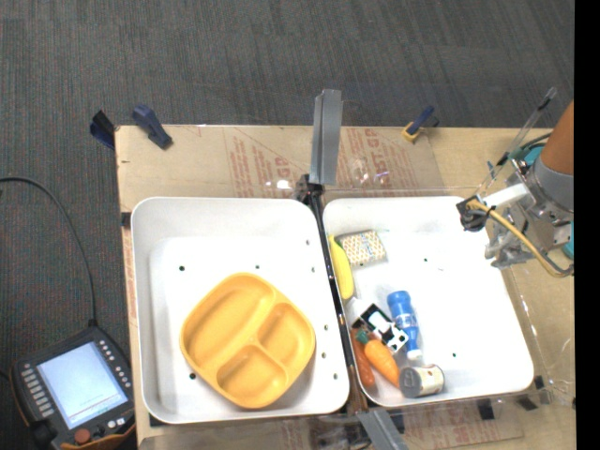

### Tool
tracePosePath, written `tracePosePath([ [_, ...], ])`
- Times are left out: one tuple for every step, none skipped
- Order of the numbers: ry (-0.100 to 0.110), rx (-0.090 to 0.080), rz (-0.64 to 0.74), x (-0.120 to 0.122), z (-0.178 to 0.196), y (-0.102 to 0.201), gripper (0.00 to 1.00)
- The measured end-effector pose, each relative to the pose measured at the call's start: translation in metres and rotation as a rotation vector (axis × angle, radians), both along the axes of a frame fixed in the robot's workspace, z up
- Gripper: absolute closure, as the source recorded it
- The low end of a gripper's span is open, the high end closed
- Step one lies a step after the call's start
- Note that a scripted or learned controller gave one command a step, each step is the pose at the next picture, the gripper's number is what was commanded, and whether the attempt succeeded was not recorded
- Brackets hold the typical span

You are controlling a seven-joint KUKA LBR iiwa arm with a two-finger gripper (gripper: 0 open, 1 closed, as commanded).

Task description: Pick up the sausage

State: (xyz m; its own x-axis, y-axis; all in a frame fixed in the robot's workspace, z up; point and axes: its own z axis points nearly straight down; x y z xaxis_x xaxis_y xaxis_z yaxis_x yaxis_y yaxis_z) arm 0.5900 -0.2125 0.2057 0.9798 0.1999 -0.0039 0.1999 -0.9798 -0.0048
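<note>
The sausage (pixel 362 365), a slim reddish link wedged at the right bin's (pixel 487 279) near-left edge beside the carrot (pixel 382 361), looks light, smooth and slippery, best pinched mid-length, while the hand (pixel 506 228) hovers far right, its state unclear.

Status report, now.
Gripper above right white bin's right rim. Slim reddish sausage by bin's left wall, untouched. Orange carrot close alongside it.

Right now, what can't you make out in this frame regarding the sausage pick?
- Sausage: thin reddish piece wedged against the right bin wall beside the carrot, too small to confirm.
- Gripper: open or shut unclear, blurred amid cables.
- Arm: cut off by the camera view's right edge.
</note>
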Motion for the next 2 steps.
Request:
tracePosePath([
  [0.0,-0.001,0.006,0.035,-0.041,0.004,1.0],
  [0.0,0.0,0.0,0.006,-0.004,0.0,1.0],
])
